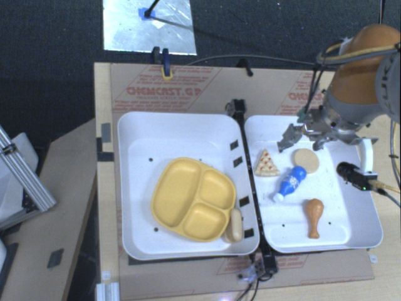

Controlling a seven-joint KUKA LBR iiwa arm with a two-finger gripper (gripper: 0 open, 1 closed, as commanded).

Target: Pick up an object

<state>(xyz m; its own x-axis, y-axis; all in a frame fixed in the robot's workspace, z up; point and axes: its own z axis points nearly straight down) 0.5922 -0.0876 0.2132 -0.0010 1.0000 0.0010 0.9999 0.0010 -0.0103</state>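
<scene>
Drumstick [314, 216] low in right bin; gripper [304, 140] above cookie [306, 160]

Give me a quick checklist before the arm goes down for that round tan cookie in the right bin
1. Gripper above the round tan cookie: ok, just over its top edge.
2. Fingers spread: ok, apart.
3. Nothing held: ok.
4. Cookie's neighbours: not ok, blue and white bottle touches or nearly touches it; pizza-slice toy lies apart.
5. Brown drumstick toy: ok, well away.
6. Cookie lying flat in the right white bin: ok.
</scene>
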